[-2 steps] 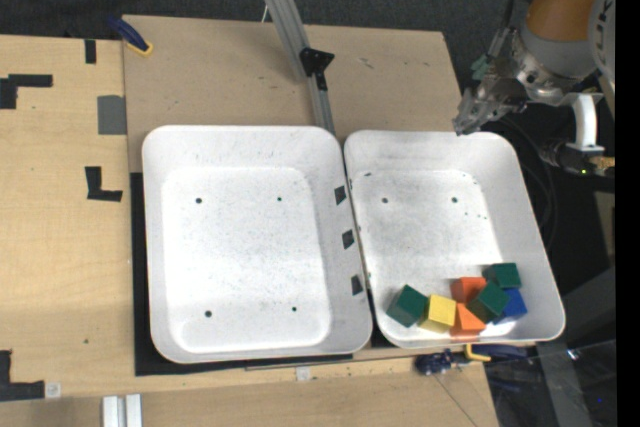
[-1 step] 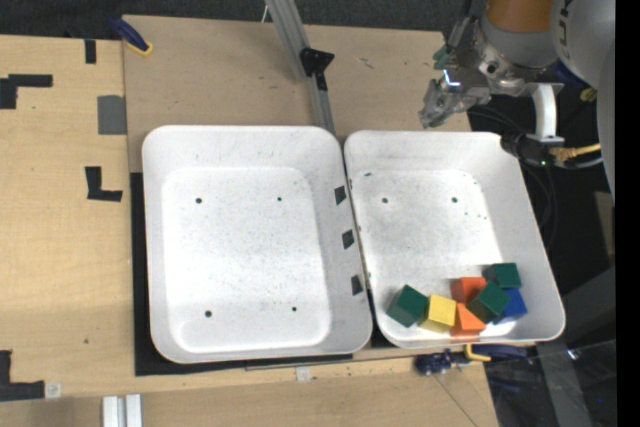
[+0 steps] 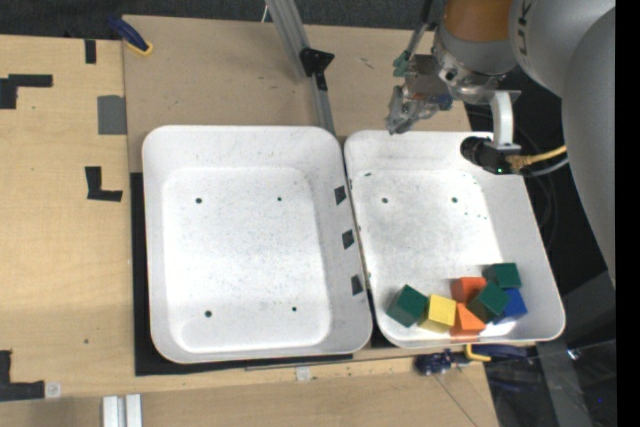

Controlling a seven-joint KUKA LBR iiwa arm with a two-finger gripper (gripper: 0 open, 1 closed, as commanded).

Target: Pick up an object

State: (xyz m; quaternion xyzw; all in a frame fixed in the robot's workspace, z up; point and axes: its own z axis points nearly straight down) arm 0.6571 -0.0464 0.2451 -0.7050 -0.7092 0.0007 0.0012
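Several small blocks lie bunched in the near right corner of the right bin (image 3: 420,215): a dark green cube (image 3: 407,304), a yellow cube (image 3: 438,312), an orange block (image 3: 465,291), a second green block (image 3: 501,274), a third green one (image 3: 490,299) and a blue block (image 3: 514,305). My gripper (image 3: 400,119) hangs over the far left edge of that bin, well away from the blocks. Its fingers point down close together and I see nothing between them.
The left bin (image 3: 245,235) sits beside the right one. A slanted metal pole (image 3: 285,5) with a black clamp rises behind the bins. A black cable connector (image 3: 485,153) hangs by the right bin's far rim. Black tape marks dot the bench at left.
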